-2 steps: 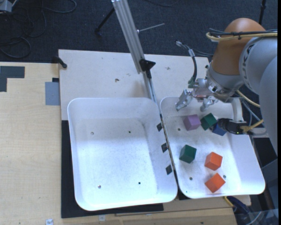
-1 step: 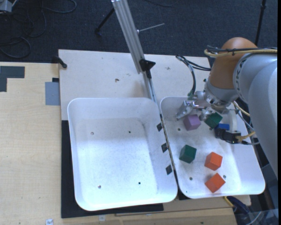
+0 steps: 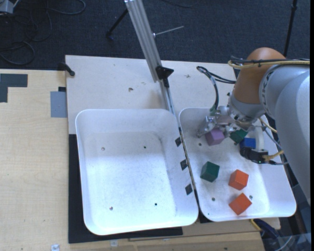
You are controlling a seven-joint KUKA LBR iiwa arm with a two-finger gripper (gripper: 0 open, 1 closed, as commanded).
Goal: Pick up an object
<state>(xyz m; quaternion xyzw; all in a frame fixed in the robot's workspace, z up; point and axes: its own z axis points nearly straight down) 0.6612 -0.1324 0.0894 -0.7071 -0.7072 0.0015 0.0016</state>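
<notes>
My gripper [image 3: 217,125] hangs over the far part of the right bin [image 3: 282,209], reaching in from the right. Directly under its tip is a purple cube [image 3: 215,137], touching or almost touching it; whether the cube is gripped cannot be made out. Just right of the cube, a green block [image 3: 237,136] and a blue block [image 3: 249,143] lie partly hidden by the wrist and its cables. Nearer the front of the bin are a dark green cube [image 3: 210,171] and two orange cubes [image 3: 238,180] [image 3: 240,203].
The left bin [image 3: 89,156] adjoins the right one, with black clips along the shared wall. A slanted aluminium post [image 3: 146,41] rises behind the bins. Black cables [image 3: 256,155] loop from the wrist over the right bin.
</notes>
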